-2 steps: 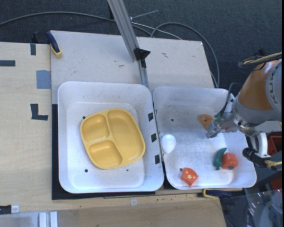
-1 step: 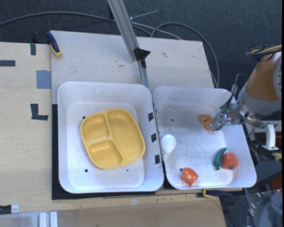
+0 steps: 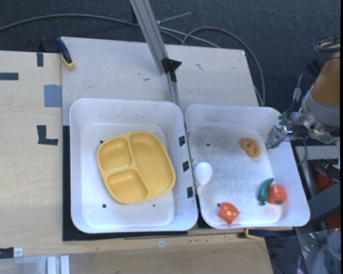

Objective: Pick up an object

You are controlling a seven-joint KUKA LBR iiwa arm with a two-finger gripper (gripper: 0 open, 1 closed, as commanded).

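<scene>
The right bin point(image 3: 286, 170) holds a brown ring-shaped piece point(image 3: 250, 147) near its far right, a white egg point(image 3: 203, 173) by its left wall, an orange-red block point(image 3: 228, 212) at the front, and a red and green pepper-like toy point(image 3: 272, 193) at the front right. My gripper point(image 3: 276, 136) hangs over the right bin's right rim, just right of the brown ring and apart from it. I see nothing held in it. The grey arm with its orange band point(image 3: 326, 87) comes in from the right edge.
The left bin point(image 3: 80, 153) carries a yellow divided plate point(image 3: 136, 167). A slanted metal bar point(image 3: 154, 33) runs down to the seam between the bins. Cables loop across the dark floor behind the bench.
</scene>
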